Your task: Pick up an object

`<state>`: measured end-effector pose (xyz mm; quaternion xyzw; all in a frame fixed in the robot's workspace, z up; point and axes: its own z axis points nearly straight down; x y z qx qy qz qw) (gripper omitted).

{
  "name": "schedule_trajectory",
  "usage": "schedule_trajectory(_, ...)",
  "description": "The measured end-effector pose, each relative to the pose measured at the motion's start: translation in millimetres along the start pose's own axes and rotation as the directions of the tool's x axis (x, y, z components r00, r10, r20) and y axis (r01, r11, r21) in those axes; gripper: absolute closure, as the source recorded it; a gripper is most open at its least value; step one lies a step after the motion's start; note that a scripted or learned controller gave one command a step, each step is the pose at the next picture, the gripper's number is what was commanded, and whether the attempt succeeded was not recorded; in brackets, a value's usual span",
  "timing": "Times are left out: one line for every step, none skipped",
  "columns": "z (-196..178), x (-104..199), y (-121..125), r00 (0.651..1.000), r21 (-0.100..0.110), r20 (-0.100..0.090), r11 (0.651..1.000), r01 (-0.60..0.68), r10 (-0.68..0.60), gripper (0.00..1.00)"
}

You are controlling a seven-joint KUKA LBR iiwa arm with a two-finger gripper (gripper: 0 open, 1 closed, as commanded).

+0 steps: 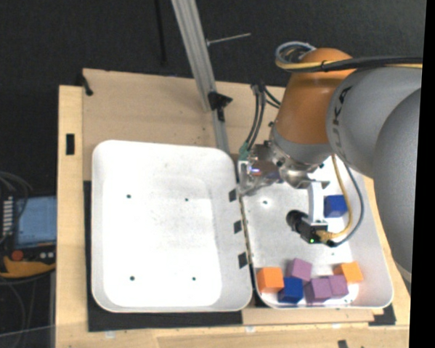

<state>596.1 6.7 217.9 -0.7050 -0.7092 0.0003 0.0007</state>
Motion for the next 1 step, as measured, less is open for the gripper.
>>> schedule_trajectory(-10.5, 57.6, -23.4, 1.000, -0.001, -0.002, 1.000, 0.002, -0.002, 1.00)
